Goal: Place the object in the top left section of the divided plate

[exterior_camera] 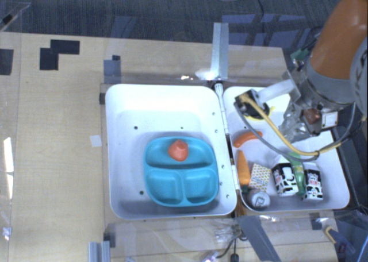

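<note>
Looked down on a pale wooden bench [57,151] carrying two white bins side by side. Found the blue divided plate [183,181] in the left bin [126,117], lower middle of the frame, lying flat on the bin floor. Spotted the orange-red object [179,150] already sitting on that plate, in the wide compartment along its upper edge, roughly centred there rather than tucked over to the left. Touched nothing but the plate, as far as could be seen. Saw two smaller compartments below it on the plate.

Over on the right of the frame, caught the grey arm with its orange band [339,37] reaching in above the right bin [339,195]. Placed the gripper [294,128] over the upper middle of that bin, well apart from the plate. Couldn't tell how the jaws stood: too much blur and cable clutter around them. Noticed a yellow cable [276,134] looping from the wrist down across the bin.

Counted a fair bit of stuff in the right bin too. Made out an orange piece [247,138] near the divider, and a longer orange one [243,168] just below it, maybe a toy carrot. Beside that, a speckled packet [260,176], then two black-and-white cans [296,181] standing upright near the lower edge. Also picked out a round silvery thing [260,200] in the bin's lower left corner.
</note>
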Controlling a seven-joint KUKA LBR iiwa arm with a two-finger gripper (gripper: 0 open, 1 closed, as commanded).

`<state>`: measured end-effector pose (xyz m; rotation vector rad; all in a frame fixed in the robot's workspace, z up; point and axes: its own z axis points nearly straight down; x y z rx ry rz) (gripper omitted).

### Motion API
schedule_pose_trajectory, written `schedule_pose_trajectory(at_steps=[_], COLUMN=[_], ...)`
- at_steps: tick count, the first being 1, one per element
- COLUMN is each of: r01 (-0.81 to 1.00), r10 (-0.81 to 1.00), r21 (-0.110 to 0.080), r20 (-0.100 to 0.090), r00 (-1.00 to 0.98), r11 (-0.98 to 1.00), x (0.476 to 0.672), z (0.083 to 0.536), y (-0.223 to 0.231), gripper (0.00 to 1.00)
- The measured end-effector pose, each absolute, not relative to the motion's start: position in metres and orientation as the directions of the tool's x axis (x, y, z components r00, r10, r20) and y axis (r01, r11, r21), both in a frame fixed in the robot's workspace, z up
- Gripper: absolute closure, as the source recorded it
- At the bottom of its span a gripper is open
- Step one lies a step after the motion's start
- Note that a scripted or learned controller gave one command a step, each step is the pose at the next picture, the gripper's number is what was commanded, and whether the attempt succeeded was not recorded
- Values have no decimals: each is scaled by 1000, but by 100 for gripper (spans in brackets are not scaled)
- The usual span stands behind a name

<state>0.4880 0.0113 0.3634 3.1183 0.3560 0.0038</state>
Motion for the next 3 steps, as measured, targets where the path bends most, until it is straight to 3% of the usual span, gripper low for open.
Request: schedule_pose_trajectory(at_steps=[1,2,3], r01=[244,204,205], r10=[244,204,205], r21=[-2,-1,0], r20=[-6,-4,-3], r00=[970,979,979], r11=[-970,-979,-979], x=[486,486,487], z=[183,182,239], y=[-31,7,-19], gripper=[100,100,100])
